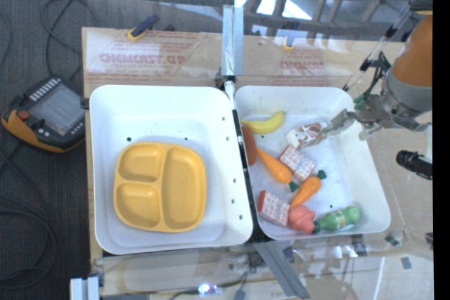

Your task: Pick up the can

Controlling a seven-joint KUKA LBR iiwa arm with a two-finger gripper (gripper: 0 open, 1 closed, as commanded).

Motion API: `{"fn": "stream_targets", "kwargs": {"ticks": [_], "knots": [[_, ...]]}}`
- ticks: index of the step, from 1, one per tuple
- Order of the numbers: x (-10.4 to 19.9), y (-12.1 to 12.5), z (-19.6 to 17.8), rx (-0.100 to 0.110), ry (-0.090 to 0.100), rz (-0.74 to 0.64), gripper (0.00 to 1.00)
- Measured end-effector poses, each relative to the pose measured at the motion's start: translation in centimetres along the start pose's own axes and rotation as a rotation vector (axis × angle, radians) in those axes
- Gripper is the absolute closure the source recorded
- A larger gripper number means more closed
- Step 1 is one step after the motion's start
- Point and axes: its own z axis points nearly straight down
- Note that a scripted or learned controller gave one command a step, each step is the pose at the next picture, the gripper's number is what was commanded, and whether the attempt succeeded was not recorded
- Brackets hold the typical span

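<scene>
The can is small, with a white and red-brown label. It lies on its side in the back part of the right bin, right of a banana. My gripper reaches in low over the bin's right rim. Its tip is just right of the can, and I cannot see whether it touches. The grey wrist and orange band rise at the right edge.
The right bin also holds a banana, a sausage, two carrots, two red-and-white boxes, a red fruit and a green bottle. A yellow divided plate lies in the left bin.
</scene>
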Motion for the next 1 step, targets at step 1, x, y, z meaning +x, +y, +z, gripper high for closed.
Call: {"fn": "stream_targets", "kwargs": {"ticks": [1], "knots": [[4.16,3.67,8.07,-0.028,-0.013,-0.142,0.00]]}}
